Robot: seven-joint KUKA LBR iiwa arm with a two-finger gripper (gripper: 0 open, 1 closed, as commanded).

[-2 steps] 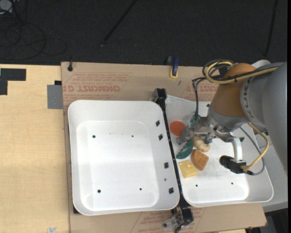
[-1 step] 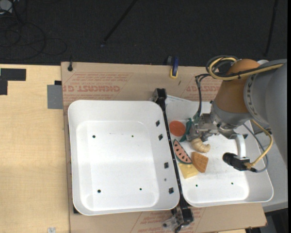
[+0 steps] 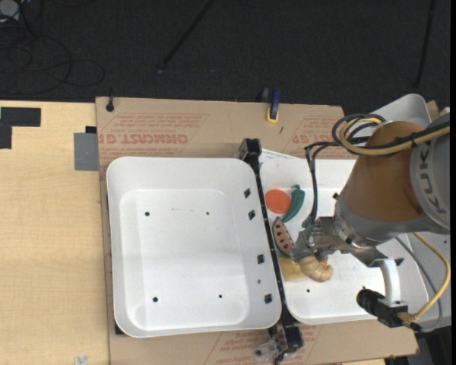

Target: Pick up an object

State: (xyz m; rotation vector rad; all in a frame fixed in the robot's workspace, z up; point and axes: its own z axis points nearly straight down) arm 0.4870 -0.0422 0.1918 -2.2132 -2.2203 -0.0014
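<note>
Bench: you are looking down on a light wood bench top (image 3: 38, 226) with a brown cardboard sheet (image 3: 182, 131) laid over it; the sheet carries red printed lettering.
Room: behind the bench the floor is dark, with loose black cables (image 3: 30, 52) trailing at upper left.
Clamp: a small blue and yellow clamp (image 3: 272, 105) sits at the cardboard's far edge.
Left bin: the white left bin (image 3: 129, 196) lies on the cardboard, its floor marked by a few small dark holes.
Right bin: the white right bin (image 3: 334, 310) sits just beside it; a black divider strip (image 3: 262, 226) runs between the two.
Arm: the arm's orange band (image 3: 384, 177) and grey wrist cover much of the right bin.
Gripper: you will find the gripper (image 3: 317, 251) low over the right bin's floor, near the left wall.
Jaws: the wrist hides them; you cannot tell how they stand or whether anything lies between them.
Beige object: a rounded beige object (image 3: 318, 271) lies just under and in front of the gripper; contact is unclear.
Orange object: a round orange object (image 3: 277, 200) lies near the divider.
Green object: a curved green object (image 3: 295, 204) touches the orange one on its right.
Red piece: a reddish slice-shaped piece (image 3: 283, 238) lies against the divider, near the beige object.
</note>
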